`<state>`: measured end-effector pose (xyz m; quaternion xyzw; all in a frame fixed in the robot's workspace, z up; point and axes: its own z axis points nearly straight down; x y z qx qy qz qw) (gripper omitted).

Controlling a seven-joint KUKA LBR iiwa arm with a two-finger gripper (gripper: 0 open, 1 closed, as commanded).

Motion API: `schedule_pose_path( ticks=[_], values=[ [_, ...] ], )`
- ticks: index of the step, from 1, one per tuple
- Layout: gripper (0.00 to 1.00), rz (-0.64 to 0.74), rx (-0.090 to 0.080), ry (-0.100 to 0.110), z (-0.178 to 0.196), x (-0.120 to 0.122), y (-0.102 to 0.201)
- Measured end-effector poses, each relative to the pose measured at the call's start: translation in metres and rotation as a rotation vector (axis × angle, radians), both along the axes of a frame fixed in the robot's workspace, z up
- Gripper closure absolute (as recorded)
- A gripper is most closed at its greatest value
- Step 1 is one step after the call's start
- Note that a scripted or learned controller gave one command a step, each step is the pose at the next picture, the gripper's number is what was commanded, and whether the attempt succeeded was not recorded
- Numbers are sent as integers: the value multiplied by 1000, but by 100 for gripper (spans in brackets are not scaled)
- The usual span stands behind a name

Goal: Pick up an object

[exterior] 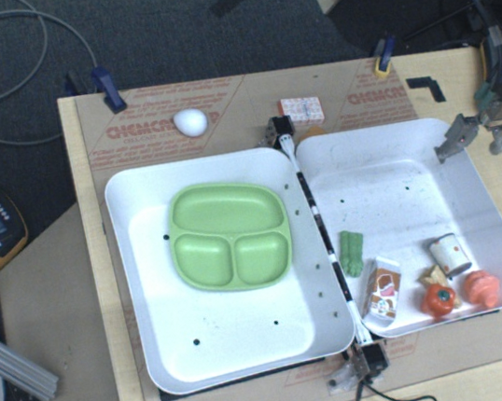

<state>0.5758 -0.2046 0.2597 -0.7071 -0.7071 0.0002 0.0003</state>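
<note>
1. Gripper (475, 133) sits at the right edge of the camera view, over the top-right rim of the right bin (385, 150). Two grey fingers are spread wide apart, nothing between them.
2. Candidate objects are clustered in the right bin's lower part, well apart from the gripper:
   - green block (351, 253) against the left wall, next to the divider
   - snack packet (382, 290) just below it, tilted
   - small white can (450, 255) lying on its side
   - orange-red toy (439, 297) and pink-red toy (481, 288) side by side near the bottom rim, just under the can
3. Left bin (151, 286) holds a green divided plate (230, 235), three compartments, lying flat in the upper half.
4. Outside the bins, on the cardboard bench top (236, 103): white egg-shaped object (189, 121) and a small patterned cube (302, 109) behind the bins.
</note>
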Motion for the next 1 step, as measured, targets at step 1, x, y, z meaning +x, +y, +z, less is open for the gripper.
schedule_pose_path(
  ticks=[1],
  values=[
    [0, -1, 0, 2, -87, -65, -8]
  ],
)
